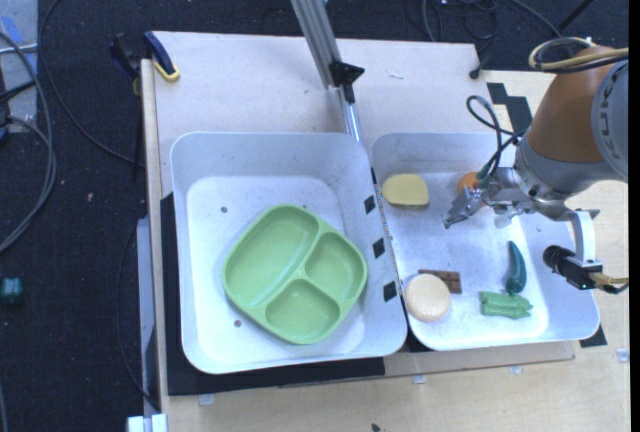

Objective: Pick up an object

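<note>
Front edge: green leafy piece [505, 305] lies flat near the front of the right bin [560, 328], its length running left to right.
Beside it: pale round bun [428, 299] sits to the left, touching a small brown block [441, 280] just behind.
Left bin [200, 220]: holds a green divided plate [294, 272], well apart from the arm's work area.
Dark green pepper [515, 266]: stands just behind the leafy piece, long axis running front to back, slightly curved.
Gripper [458, 214]: hangs over the middle of the right bin, pointing down and left; fingers look close together with nothing seen between them, though the view is small and this is not certain.
Key relation: a small orange item [467, 182] sits just behind the fingertips, touching or nearly so; the yellow lump [405, 190] lies to the gripper's left, nearer the divider. Those two are the closest candidates, with the orange one likely the nearer reach.
In the way: the pepper and leafy piece lie forward and right of the tool, under the wrist side, not between it and the near targets.
Arm [570, 135]: grey with an orange band, enters from the right, with cabling looped above it.
Far back: a metal strut [310, 5] slants down to the bins' join.
</note>
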Available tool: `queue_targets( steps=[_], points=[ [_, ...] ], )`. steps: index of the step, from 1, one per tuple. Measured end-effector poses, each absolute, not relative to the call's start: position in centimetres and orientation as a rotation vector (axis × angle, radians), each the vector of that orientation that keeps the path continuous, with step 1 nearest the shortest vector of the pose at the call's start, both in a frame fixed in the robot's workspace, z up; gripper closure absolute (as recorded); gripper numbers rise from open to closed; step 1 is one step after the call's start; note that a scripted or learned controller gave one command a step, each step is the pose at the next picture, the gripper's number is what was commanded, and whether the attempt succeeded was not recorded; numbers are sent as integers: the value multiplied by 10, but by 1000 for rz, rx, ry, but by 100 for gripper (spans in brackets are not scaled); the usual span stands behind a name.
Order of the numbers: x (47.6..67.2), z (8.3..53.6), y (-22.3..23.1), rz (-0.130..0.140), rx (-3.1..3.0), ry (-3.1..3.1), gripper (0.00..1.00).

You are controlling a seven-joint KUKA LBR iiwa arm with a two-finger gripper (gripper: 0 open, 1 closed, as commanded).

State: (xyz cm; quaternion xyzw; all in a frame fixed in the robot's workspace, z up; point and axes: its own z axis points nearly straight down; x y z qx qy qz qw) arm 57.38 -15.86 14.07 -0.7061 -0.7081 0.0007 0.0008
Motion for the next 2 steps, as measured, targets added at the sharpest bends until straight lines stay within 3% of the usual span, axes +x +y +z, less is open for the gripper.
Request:
queue_targets(
  steps=[1, 2],
  points=[
    [574, 91, -158, 1, -2222, -2222, 0],
    [576, 105, -159, -3, -2227, -2226, 100]
  ],
)
